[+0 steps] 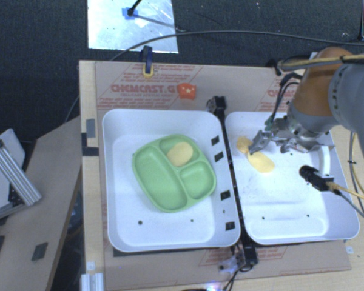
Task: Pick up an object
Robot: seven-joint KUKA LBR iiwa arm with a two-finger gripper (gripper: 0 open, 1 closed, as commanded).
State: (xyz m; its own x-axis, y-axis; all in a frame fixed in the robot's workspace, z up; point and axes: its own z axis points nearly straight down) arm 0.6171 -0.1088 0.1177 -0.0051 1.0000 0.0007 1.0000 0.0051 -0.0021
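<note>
The gripper (259,143) hangs low in one bin (291,223), and its fingers look parted with nothing between them, so the step in hand is the approach: no grasp is made yet. Closest to the fingers is a yellow piece (262,162), lying flat on the bin floor just beside their tips on the camera side. I cannot tell whether a tip touches it. A second, smaller yellow piece (243,144) lies just beyond the fingertips, toward the wall between the bins, and seems to meet the first at one end. Either one would serve as the thing to pick. In my judgement the next move calls for setting the fingers astride one piece, lowering to the floor, closing, and then lifting straight up. Because the two pieces sit so close, a closing finger may push one aside or catch both. Farther from the fingers, across that wall, the other bin (124,223) holds a green tray (164,187) with a yellow lump (181,153) in one compartment. Farthest off, a red bit (186,91) lies on the tabletop (133,86) behind the bins.
</note>
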